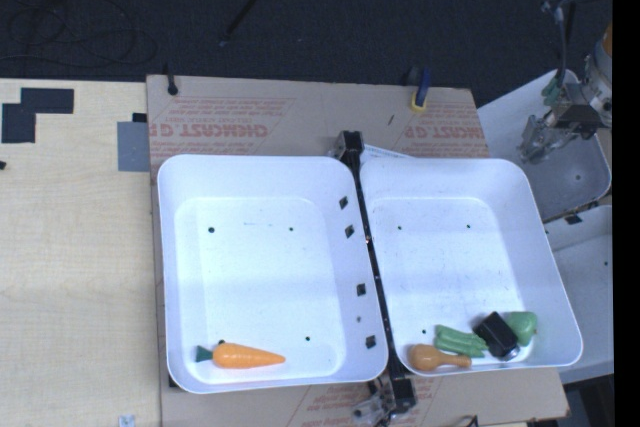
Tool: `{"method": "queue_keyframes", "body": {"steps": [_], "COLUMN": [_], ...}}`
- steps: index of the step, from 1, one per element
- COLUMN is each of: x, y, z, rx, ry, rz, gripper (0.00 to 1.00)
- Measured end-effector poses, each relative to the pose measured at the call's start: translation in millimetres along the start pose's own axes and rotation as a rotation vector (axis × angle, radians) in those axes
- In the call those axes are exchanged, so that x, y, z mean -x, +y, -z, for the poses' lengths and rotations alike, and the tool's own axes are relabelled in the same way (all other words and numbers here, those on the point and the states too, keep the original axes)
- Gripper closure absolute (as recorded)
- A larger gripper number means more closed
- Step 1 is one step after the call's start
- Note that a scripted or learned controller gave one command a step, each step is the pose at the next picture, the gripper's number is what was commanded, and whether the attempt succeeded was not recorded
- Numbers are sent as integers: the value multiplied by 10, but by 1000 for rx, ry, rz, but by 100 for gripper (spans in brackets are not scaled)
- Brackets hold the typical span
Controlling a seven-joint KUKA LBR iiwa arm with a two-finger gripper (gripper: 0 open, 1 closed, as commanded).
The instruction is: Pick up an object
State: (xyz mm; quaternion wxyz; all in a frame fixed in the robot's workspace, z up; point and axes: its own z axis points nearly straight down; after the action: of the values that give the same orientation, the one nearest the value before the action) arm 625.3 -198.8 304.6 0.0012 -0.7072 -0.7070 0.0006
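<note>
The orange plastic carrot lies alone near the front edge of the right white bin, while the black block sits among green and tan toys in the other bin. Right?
Not quite: the camera view shows the orange plastic carrot in the left white bin, and the black block in the right white bin.

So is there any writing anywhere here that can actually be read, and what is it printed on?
"CHEMCRZT G.O", roughly: red print on the cardboard sheet behind the left bin, upside down and blurred, so the spelling is unsure.
The same red print behind the right bin: too blurred to read surely.
Red print on the cardboard's near edge: cut off, unreadable.
</note>
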Motion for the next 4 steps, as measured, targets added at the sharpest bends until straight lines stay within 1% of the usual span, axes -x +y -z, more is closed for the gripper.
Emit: {"method": "queue_keyframes", "body": {"steps": [1, 2, 3, 4], "x": [-392, -217, -472, -417], "y": [-35, 0, 59, -92], "z": [545, -548, 6, -123], "rx": [7, -7, 6, -2], "ry": [-1, 0, -1, -1], "rz": [4, -1, 3, 0], "gripper": [100, 100, 100, 100]}}
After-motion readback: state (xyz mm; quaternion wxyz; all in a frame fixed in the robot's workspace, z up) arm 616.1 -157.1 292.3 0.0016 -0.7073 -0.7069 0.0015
